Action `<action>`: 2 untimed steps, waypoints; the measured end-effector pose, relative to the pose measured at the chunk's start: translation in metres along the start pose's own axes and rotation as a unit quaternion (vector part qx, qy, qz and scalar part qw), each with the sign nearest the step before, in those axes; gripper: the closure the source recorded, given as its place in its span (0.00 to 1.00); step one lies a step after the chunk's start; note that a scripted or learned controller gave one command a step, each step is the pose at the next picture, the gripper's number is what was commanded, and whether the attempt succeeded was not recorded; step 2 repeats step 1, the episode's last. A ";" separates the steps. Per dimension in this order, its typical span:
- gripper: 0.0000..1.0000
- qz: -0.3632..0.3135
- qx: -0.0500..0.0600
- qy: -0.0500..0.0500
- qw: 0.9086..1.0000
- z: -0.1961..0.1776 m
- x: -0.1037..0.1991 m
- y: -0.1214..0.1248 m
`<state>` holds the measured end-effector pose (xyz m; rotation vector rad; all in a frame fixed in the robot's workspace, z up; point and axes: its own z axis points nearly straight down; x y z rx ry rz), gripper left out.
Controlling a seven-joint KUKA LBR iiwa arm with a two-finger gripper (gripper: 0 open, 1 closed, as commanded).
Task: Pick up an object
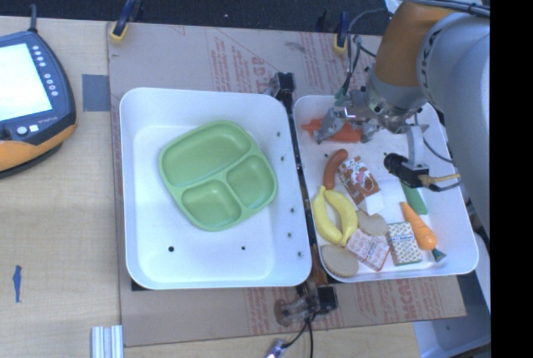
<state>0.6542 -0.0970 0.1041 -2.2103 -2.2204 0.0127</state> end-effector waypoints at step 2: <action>0.00 0.001 0.001 0.001 1.000 0.013 -0.026 0.000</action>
